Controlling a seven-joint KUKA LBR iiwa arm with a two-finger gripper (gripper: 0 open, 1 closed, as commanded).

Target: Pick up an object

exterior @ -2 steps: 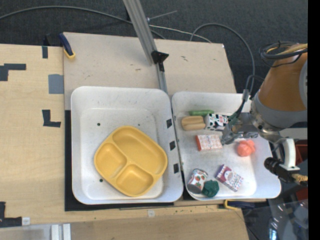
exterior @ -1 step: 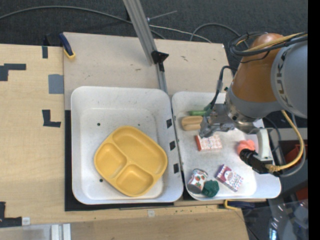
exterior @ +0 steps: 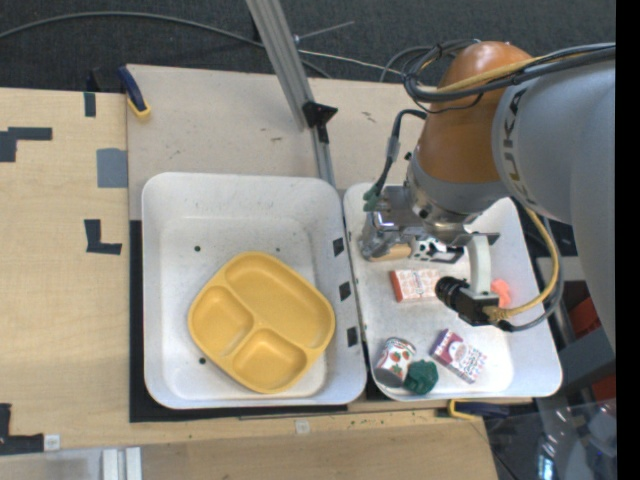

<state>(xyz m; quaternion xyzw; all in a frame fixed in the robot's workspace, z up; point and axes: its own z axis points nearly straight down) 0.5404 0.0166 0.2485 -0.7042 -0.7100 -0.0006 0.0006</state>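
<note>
The arm (exterior: 520,118) leans over the right bin (exterior: 530,368) from three o'clock, its gripper (exterior: 385,236) low at the bin's eleven o'clock corner. A small box (exterior: 413,285) lies just beside it at five o'clock. Grip state: cannot tell.

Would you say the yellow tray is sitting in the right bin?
No, the yellow tray lies in the left bin, while the right bin holds the small items.

Yellow compartment tray (exterior: 262,319) in left white bin (exterior: 165,218); slanted metal pole (exterior: 283,53) beyond
</note>
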